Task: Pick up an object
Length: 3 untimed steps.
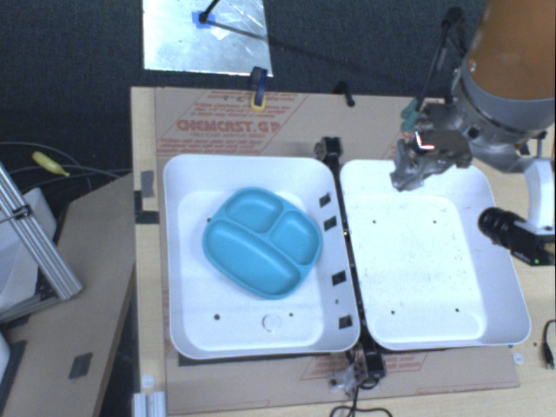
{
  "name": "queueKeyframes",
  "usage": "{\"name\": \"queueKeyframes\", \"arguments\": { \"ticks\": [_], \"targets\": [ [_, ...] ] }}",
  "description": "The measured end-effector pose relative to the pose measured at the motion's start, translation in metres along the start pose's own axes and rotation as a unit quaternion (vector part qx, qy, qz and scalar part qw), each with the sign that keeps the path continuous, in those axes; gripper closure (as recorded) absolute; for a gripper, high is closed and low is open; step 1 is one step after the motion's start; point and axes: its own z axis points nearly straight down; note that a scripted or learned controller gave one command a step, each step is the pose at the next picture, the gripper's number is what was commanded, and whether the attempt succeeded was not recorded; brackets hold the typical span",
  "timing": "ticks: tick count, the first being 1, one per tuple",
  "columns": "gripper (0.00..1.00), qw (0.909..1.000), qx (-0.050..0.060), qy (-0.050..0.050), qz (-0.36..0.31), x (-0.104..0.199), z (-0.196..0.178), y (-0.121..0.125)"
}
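Camera view: approach step, nothing grasped yet. Gripper (408, 179) poised over far-left corner of right bin (486, 320); cannot tell whether claw is apart or together. Blue divided plate (261, 241) lying flat in middle of left bin (187, 259), well apart from gripper. Next move likely calls for crossing raised rims (337, 233) between bins, then descending onto plate edge. Wide, flat shape probably awkward to pinch.
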Motion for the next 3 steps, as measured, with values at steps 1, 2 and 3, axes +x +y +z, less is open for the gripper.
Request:
{"name": "queueKeyframes", "arguments": {
  "ticks": [1,2,3],
  "targets": [
    [1.00,1.0000,0.003,0.001,-0.002,0.068,0.012,-0.001],
    [1.00,1.0000,0.003,-0.001,0.005,0.004,0.033,-0.001],
    [1.00,1.0000,0.002,0.000,0.000,0.043,0.013,0.002]
  ]
}}
